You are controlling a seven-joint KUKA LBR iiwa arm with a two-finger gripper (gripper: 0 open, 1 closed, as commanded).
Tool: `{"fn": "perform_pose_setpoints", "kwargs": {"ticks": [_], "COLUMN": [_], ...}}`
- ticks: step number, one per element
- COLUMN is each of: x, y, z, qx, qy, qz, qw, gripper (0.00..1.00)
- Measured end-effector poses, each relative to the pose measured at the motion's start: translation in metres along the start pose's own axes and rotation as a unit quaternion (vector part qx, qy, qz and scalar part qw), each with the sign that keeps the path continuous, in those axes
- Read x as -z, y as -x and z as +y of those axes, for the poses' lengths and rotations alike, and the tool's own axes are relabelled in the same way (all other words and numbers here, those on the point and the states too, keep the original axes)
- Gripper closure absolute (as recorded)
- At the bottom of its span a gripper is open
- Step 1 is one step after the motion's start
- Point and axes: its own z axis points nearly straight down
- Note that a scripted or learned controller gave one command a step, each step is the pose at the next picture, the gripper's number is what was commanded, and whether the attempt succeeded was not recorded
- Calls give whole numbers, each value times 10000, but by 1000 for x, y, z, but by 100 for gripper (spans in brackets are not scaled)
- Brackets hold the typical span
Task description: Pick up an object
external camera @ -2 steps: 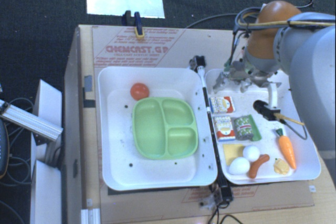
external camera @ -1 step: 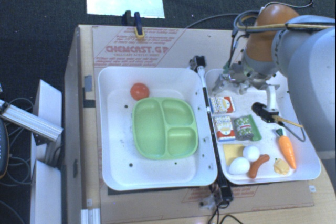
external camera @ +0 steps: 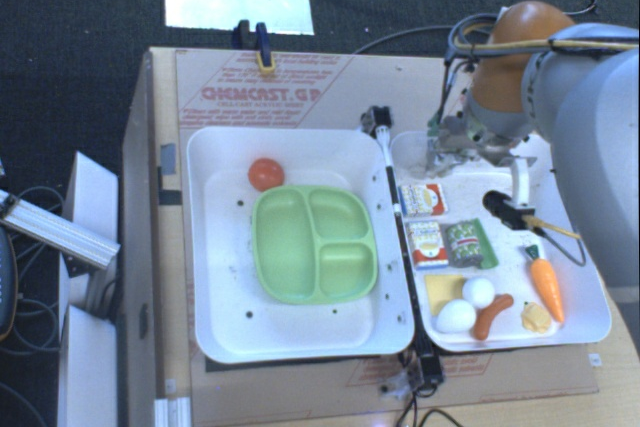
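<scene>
My gripper (external camera: 438,161) hangs low over the back left corner of the right bin (external camera: 590,315), under the grey arm with its orange band. Just in front of it lies a red and white packet (external camera: 422,199). Further forward sit a second red and white packet (external camera: 426,243), a green packet (external camera: 469,244), a yellow cheese slice (external camera: 440,289), two white eggs (external camera: 478,292) (external camera: 456,316), a sausage (external camera: 492,315), a carrot (external camera: 546,287) and a small yellow piece (external camera: 537,317). Nothing shows between the gripper's tips.
The left bin (external camera: 225,315) holds a green divided plate (external camera: 313,243) and a red tomato (external camera: 265,174) behind it. A raised divider (external camera: 395,215) separates the two bins. A blue and yellow clamp (external camera: 262,48) stands at the bench's far edge.
</scene>
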Motion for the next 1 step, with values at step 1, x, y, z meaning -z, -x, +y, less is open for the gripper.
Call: {"fn": "perform_pose_setpoints", "kwargs": {"ticks": [1], "x": [0], "y": [0], "z": [0], "qx": [0], "qy": [0], "qz": [0], "qw": [10000], "gripper": [0]}}
